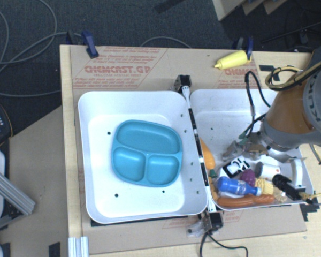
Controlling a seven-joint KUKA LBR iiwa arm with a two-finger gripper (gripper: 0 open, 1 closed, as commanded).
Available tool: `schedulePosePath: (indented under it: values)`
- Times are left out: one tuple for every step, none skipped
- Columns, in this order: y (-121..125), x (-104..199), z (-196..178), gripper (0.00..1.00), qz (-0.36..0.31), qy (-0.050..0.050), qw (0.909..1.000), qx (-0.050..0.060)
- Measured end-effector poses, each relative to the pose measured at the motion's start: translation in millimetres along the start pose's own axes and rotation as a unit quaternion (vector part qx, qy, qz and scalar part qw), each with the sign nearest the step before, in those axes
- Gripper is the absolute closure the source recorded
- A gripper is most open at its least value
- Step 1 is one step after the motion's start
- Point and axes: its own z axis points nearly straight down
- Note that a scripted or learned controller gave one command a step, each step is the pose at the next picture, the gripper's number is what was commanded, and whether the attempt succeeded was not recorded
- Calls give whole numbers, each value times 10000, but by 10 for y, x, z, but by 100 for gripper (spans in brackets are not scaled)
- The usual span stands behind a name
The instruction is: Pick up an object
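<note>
I judge the blue-and-white plastic bottle (234,186) in the right shallow white bin (224,103) light, rigid, slippery; I'd grasp mid-body. Two-finger gripper (245,150): state indiscernible.

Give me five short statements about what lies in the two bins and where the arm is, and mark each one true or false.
1. A blue divided plate lies in the left bin. True.
2. The plate has five compartments. False: it has three.
3. The arm reaches over the right bin. True.
4. The small objects are piled at the far end of the right bin. False: they crowd its near end, among them a blue bottle.
5. A yellow object lies inside the left bin. False: it lies on the bench board beyond the right bin.
</note>
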Motion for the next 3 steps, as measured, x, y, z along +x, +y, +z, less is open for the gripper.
schedulePosePath:
  values:
    - [48, -11, -106, 100, -10, -22, 10000, -51]
    - [45, -11, -100, 0, -8, -20, 10000, -46]
    - [-415, 66, -36, 0, 16, -49, 9999, -145]
